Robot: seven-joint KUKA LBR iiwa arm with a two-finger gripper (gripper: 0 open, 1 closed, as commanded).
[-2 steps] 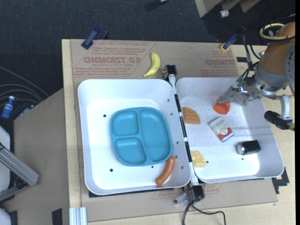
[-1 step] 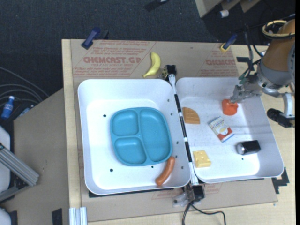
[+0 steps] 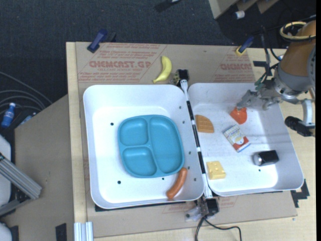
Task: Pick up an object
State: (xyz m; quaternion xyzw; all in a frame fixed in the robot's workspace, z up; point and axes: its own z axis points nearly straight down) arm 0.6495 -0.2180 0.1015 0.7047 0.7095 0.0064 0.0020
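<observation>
The grey arm with its orange band reaches in from the right, and its two-finger gripper is down over the far part of the right-hand shallow white bin. The grey fingers point toward a small orange-red rounded object that sits just below their tips, touching or very nearly so. From this slant I cannot tell whether the claw is wide, narrow or closed on anything.

That same bin also holds a tan, bread-like slice near its left wall, a small white packet with red and blue print in the middle, a dark block with a silvery end toward the right, and a pale yellow cheese-like wedge near the front.

The left-hand white bin carries a turquoise plastic plate with three compartments, and a brownish-orange toy sausage lies tilted just beside the plate's front right corner.

A yellow toy banana rests on the printed board (outside both bins) behind the left one.
</observation>
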